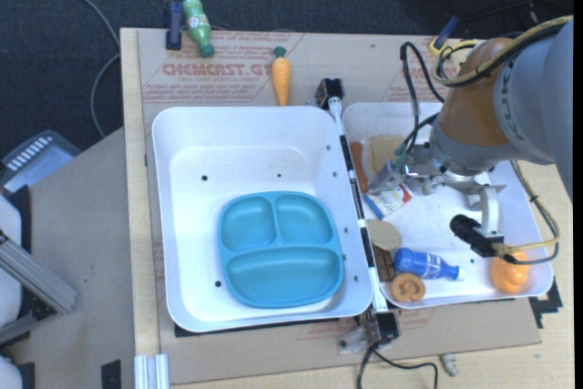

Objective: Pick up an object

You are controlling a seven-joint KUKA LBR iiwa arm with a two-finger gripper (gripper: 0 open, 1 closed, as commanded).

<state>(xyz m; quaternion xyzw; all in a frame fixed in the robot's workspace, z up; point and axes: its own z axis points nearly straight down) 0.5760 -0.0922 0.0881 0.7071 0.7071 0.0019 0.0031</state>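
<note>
The end effector (pixel 412 170) hangs low over the right bin (pixel 537 196), toward the far edge of the table (pixel 237 59); whether it is wide or narrow I cannot tell, as the wrist hides it. To do this step well, it should likely settle on one isolated item and descend squarely (the clutter near the divider invites a glancing miss). The blue bottle (pixel 426 265) lies on its side near the bin's near edge, well apart from the end effector and toward the table's near side, with the doughnut (pixel 408 289) just beside it and an orange fruit (pixel 510 274) at the near right corner.
</note>
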